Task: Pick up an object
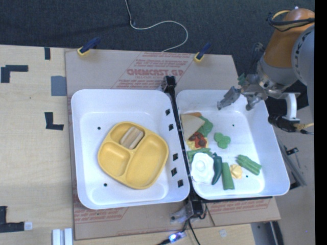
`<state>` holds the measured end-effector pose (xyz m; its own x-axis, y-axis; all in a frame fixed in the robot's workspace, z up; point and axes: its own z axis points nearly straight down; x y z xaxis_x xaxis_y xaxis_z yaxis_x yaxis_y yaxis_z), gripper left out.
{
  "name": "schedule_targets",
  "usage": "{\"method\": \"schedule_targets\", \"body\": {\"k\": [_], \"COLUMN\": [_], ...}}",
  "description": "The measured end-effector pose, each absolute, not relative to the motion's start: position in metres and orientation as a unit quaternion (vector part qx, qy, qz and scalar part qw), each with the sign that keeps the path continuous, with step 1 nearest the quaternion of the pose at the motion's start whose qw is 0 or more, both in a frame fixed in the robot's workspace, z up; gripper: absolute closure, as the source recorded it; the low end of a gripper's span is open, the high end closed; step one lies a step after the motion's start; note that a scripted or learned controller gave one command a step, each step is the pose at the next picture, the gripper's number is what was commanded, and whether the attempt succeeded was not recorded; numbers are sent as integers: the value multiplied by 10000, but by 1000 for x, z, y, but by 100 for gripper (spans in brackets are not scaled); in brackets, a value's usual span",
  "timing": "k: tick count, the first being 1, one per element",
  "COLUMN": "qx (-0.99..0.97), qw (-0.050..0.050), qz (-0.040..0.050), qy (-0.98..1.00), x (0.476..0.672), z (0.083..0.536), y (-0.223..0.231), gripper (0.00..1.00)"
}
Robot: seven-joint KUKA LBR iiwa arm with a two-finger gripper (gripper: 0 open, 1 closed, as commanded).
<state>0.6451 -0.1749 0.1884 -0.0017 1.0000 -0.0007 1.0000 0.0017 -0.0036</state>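
My gripper (239, 102) hangs over the far edge of the right bin (258, 114), its two fingers spread open with nothing between them. Below it in that bin lie several toy foods: a sandwich wedge (192, 121), a green leafy piece (206, 127), a green blob (222, 140), a white fried egg (202, 167), a dark green cucumber (217, 169), a green bean pod (249, 163) and a small yellow piece (236, 171). The left bin (87, 111) holds a yellow divided plate (134, 154) with a tan bread piece (132, 136) in its far compartment.
Both bins sit on a cardboard sheet (148, 70) held by blue and yellow clamps (88, 46). A black divider (176, 137) runs between the bins. A white cable (153, 24) loops over the dark cloth behind. The arm's orange band (283, 47) stands at the right.
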Motion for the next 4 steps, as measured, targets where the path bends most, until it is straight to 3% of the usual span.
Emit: {"method": "schedule_targets", "body": {"k": [2,3,4], "qx": [-7064,-7060,-7066], "qw": [9,6,-7], "qz": [17,12,-5], "qy": [-7078,-7082,-7076], "x": [641,642,650], "z": [89,101,145], "y": [-166,-165,-164], "gripper": [0,100,100]}}
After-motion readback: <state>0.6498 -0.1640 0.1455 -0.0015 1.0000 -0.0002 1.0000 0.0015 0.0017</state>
